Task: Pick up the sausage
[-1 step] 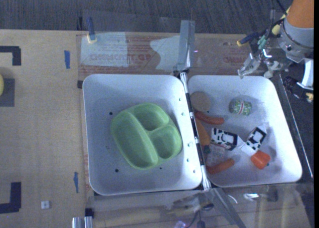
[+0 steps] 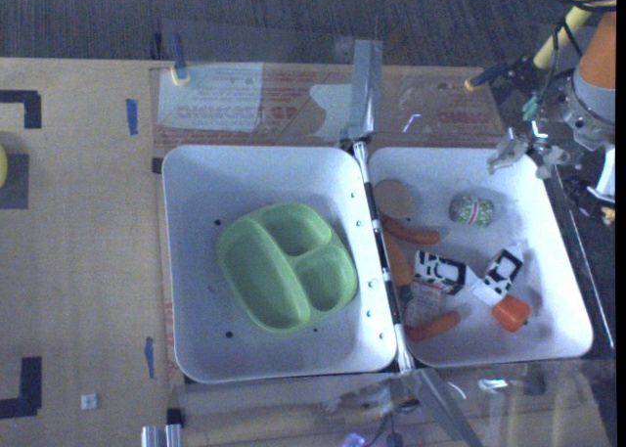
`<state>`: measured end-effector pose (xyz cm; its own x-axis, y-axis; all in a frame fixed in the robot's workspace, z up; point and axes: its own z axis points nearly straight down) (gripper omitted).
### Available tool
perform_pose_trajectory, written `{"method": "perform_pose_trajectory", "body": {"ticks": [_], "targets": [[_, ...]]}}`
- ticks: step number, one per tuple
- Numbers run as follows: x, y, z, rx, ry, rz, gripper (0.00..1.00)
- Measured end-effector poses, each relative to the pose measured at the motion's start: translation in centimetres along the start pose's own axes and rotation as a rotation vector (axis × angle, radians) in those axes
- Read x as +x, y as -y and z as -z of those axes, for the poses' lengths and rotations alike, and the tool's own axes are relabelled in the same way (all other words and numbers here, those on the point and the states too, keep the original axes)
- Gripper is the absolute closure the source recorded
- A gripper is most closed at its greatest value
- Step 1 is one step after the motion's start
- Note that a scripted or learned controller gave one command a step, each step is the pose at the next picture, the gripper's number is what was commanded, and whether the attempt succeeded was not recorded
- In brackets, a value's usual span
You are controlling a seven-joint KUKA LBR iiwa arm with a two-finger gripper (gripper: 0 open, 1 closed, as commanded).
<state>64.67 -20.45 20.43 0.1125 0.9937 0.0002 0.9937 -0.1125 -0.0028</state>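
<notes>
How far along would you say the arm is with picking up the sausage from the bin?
Nothing looks done yet. The sausage lies in the right bin, near its left wall, beside a round tan piece. A similar reddish one lies lower down. In hand: the gripper hangs over the bin's upper right corner, apart from both. Left: travel across to the sausage, descend, grasp and lift.

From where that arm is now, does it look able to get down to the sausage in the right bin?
Probably yes. The sausage lies uncovered near the divider, nothing stacked on it. The gripper is over the bin's far right corner, with open space between.
</notes>
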Motion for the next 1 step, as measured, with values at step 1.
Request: {"method": "perform_pose_trajectory", "body": {"ticks": [1], "targets": [[5.12,6.05,-11.90,-0.006,0.000,0.001,0.00]]}}
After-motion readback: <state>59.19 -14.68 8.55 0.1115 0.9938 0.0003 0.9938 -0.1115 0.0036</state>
